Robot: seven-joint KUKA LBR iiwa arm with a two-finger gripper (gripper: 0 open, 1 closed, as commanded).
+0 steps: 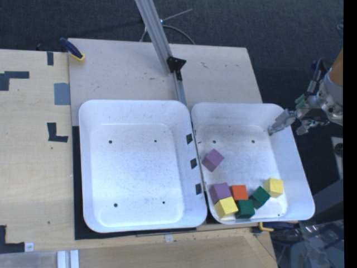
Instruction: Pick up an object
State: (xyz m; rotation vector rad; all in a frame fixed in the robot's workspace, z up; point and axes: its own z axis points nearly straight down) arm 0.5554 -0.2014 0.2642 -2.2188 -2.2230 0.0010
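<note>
Several small blocks lie in the right bin (290,149). A purple block (212,159) sits alone near the bin's middle left. Along the near edge cluster another purple block (220,192), an orange block (239,192), a yellow block (226,206), two green blocks (245,208) (260,196) and a second yellow block (273,186). My gripper (286,129) hovers above the bin's far right rim, open, with nothing between its fingers. It is well apart from all the blocks.
The left bin (89,149) stands beside the right one. A slanted metal pole (156,27) rises behind the bins. A blue and yellow item (72,49) lies at the bench's far left corner.
</note>
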